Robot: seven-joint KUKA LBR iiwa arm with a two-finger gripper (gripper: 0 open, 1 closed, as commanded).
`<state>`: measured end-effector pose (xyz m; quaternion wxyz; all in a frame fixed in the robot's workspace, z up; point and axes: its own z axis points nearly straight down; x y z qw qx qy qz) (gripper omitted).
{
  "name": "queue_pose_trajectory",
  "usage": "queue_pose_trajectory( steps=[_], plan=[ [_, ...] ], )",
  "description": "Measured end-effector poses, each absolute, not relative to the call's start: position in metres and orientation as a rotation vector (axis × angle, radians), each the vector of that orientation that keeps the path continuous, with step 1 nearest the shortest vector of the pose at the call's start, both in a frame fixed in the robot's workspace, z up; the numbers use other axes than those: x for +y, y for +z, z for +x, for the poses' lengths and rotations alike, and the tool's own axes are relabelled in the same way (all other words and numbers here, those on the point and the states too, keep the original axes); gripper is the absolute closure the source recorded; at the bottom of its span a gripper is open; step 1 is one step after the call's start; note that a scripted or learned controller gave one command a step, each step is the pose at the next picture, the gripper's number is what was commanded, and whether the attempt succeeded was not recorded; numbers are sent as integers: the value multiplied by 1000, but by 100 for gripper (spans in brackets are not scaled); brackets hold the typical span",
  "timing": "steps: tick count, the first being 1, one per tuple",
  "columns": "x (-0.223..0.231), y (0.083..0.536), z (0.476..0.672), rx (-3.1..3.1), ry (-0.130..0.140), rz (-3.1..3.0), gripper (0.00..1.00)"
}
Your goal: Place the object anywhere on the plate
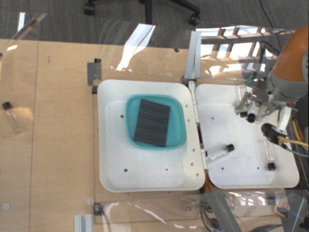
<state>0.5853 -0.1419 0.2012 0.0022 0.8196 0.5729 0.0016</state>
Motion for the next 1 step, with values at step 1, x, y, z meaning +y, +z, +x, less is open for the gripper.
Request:
queue_pose_trajectory(
  steps=[1],
  plan=[
    [-47, 191, 553, 2013, 3, 2412, 100]
  ],
)
